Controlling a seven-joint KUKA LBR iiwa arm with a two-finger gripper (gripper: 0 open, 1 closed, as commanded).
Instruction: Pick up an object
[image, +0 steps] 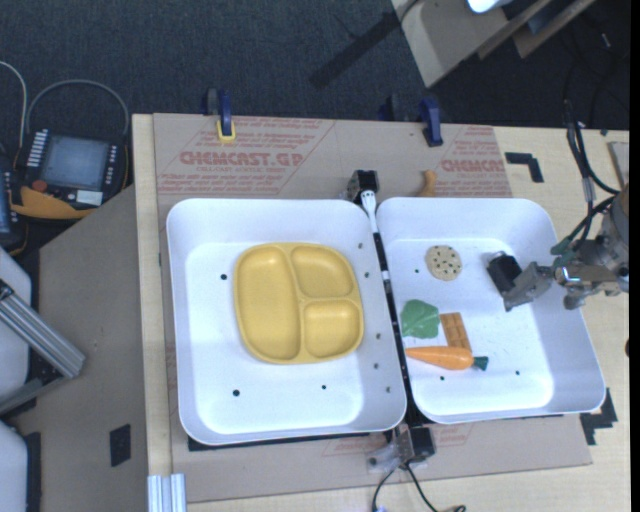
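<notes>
Near bin rim, pincer

A brown board printed with red lettering covers the bench. Two white bins lie on it side by side, the left bin touching the right bin.

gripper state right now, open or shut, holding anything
Grey two-finger gripper: over the right white bin, nothing seen between its fingers; open or shut cannot be told.
</notes>
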